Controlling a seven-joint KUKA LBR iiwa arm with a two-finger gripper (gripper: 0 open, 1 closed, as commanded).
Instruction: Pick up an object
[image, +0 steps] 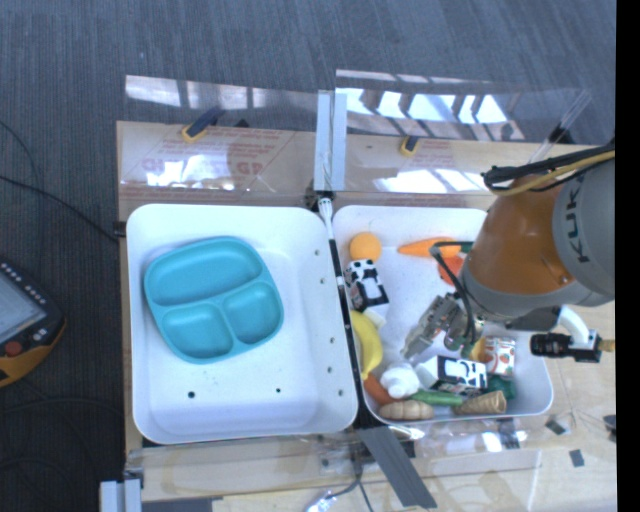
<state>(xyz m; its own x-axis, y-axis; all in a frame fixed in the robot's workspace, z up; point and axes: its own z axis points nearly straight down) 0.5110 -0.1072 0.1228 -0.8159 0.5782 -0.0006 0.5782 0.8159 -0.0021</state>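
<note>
**Down into the clutter of the right bin**

End effector (432, 330) hangs low over the right bin (530, 400), fingers apart, nothing between them. Nearest candidates: white ball (400, 381) and banana (368, 342) just beside. Best to centre over one item, descend straight, close squarely.

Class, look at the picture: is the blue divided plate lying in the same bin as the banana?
No, the blue plate lies in the left bin, while the banana lies in the right bin.
</note>
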